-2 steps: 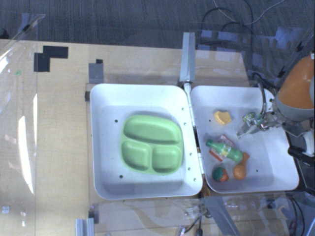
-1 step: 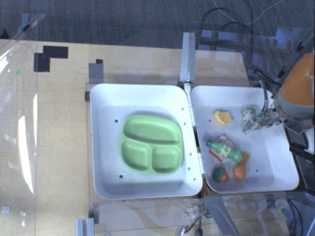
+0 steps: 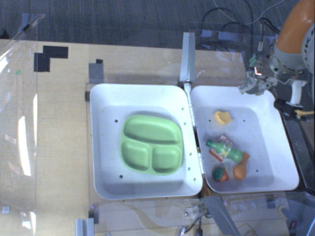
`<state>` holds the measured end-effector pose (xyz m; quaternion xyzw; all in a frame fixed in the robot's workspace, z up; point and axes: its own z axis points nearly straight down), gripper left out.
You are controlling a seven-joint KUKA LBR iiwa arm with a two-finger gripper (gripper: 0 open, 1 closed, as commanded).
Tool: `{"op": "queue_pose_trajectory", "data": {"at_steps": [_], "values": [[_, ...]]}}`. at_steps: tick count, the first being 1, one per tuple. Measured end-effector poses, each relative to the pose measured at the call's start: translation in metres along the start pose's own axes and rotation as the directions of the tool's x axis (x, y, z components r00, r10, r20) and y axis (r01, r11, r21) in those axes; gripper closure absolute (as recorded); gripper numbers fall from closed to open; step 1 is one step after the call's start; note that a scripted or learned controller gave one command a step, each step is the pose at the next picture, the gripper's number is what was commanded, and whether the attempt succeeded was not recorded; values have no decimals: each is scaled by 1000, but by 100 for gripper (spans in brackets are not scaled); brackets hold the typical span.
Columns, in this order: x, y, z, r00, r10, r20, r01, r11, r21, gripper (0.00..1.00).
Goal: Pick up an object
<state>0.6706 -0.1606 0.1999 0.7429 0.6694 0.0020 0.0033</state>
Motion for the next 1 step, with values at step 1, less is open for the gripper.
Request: {"op": "queue_pose_trajectory", "data": {"at_steps": [1], "values": [[51, -23, -16, 997, 74, -1, -74, 997, 3, 100]]}}
